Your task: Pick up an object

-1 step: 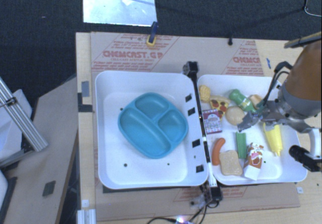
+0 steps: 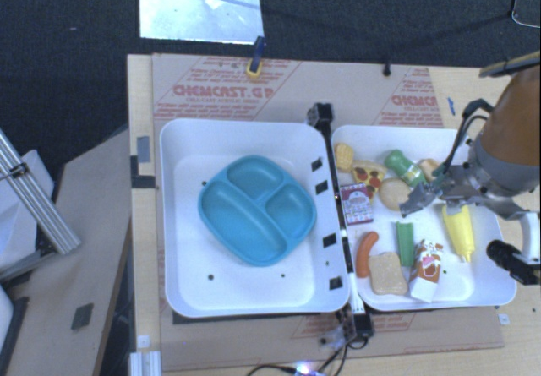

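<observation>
— Two white bins: what sits in each?
— Left bin (image 2: 182, 281), well to the gripper's left: one blue divided plate (image 2: 256, 209). Right bin (image 2: 486, 281), under the gripper (image 2: 416, 199): assorted toy food.
— Gripper condition?
— Dark fingers low over the right bin, tips just beside a round tan biscuit (image 2: 393, 193). Nothing visibly between them; whether wide or narrow, cannot tell.
— Items near it?
— Just above: green bottle (image 2: 404, 167). To its right: yellow squeeze bottle (image 2: 461, 231). Below: green stick (image 2: 406, 243), carton (image 2: 426, 271), bread slice (image 2: 388, 274), orange sausage (image 2: 366, 253). To its left: red box (image 2: 356, 203) by the divider, pizza piece (image 2: 368, 173), yellow piece (image 2: 344, 155) beyond
</observation>
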Controlling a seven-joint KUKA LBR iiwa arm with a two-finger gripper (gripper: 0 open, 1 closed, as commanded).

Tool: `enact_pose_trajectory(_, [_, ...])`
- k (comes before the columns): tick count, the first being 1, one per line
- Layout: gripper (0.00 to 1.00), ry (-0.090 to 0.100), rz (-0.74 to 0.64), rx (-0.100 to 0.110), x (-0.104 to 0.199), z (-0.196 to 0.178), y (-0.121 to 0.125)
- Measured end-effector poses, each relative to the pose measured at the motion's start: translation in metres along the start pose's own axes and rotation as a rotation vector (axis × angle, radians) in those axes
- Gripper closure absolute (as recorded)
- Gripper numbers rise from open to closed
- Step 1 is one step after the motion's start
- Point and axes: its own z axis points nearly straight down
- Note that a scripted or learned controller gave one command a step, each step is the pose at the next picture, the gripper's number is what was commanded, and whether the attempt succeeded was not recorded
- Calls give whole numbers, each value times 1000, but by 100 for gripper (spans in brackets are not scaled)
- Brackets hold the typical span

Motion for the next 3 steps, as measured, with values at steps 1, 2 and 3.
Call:
enact_pose_trajectory(1, [0, 1, 2, 4, 0, 42, -1])
enact_pose_trajectory(2, [0, 1, 2, 4, 0, 83, 0])
enact_pose_trajectory(3, [0, 0, 2, 1, 0, 131, 0])
